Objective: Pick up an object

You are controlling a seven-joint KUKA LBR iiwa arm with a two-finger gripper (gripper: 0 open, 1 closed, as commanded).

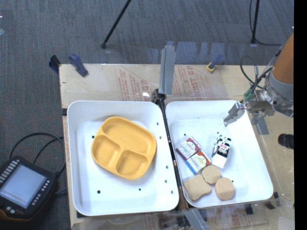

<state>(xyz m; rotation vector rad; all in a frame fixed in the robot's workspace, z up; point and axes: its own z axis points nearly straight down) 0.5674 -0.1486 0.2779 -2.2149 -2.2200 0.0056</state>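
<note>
Crowding the lower middle of the right bin [249, 188], three tan biscuit-shaped pieces [210, 183] touch one another and sit just beside a red and blue packet [193, 154] and a small black and white carton [222, 151], so likely to nudge a neighbour or catch two things at once. Hanging farther back at the upper right over that bin's far rim, gripper [235, 115], apart from everything; cannot tell how the fingers stand, so could come down badly set.

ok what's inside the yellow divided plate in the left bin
The yellow plate lies in the left bin with nothing in any of its three compartments. The bin floor beneath it is covered, so anything under the plate cannot be seen.
</note>
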